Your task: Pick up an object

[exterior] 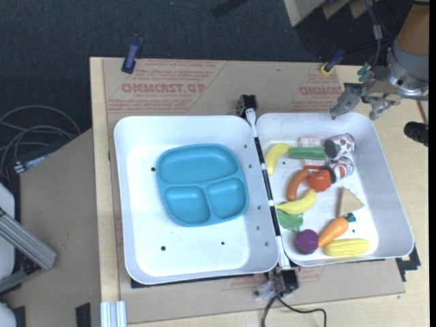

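Bench [102,182] | arm cropped at right edge | pincer [360,103] fingers apart, nothing between | toys [320,179] overlapping

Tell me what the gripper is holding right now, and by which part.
Nothing. The two-finger gripper hangs open over the right white bin's far rim, fingers bare.

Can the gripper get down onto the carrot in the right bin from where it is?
Probably yes. The gripper hangs above the right bin's far rim, and the carrot lies near the front with open space above it, though the corn and purple ball crowd it.
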You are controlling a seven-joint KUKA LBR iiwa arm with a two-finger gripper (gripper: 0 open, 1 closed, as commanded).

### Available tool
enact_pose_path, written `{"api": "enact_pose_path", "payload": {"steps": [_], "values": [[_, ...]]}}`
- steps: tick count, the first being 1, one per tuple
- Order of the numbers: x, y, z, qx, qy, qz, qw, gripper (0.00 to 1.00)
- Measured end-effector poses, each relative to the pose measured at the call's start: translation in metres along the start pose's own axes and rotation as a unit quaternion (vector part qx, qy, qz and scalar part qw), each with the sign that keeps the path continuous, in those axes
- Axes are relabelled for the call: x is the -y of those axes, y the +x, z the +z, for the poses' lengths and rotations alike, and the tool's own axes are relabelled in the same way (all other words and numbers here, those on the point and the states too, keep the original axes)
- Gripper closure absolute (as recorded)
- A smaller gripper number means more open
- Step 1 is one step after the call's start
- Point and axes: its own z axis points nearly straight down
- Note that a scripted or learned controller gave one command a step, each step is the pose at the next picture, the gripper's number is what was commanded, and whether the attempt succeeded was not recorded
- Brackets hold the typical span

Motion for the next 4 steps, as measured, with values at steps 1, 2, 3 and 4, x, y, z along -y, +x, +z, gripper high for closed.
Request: {"api": "enact_pose_path", "payload": {"steps": [1,2,3,4], "values": [[-0.01,-0.03,0.1,0.0,0.002,0.0,1.0,0.0],[-0.004,-0.027,0.145,0.001,-0.003,0.0,1.0,0.0],[-0.005,-0.026,0.133,0.001,-0.005,-0.001,1.0,1.0],[-0.005,0.04,0.143,0.001,-0.004,-0.001,1.0,1.0]]}}
